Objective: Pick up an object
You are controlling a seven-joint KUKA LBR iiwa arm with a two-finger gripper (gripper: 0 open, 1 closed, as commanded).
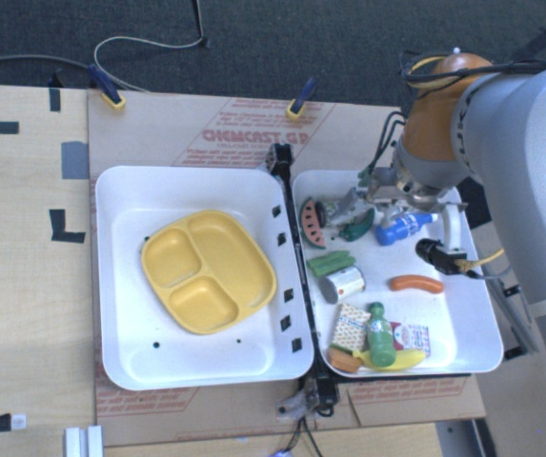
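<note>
My gripper (343, 211) is low over the back left part of the right bin (463, 350), reaching in from the right. Right by it are a watermelon slice (312, 223) and a dark green item (357, 225), and a blue bottle (401, 227) lies just to its right. I cannot tell whether anything is held. Nearer the front lie a green pepper piece (330, 262), a silver can (346, 282), an orange sausage (415, 284), a green bottle (379, 336), a banana (392, 360), a checkered packet (349, 328) and a small carton (413, 337).
The left bin (130, 350) holds a yellow divided plate (208, 269). A black divider (290, 255) with clips runs between the bins. A black part with a yellow cable (439, 255) hangs over the right bin. Two clamps (301, 103) sit at the cardboard's back edge.
</note>
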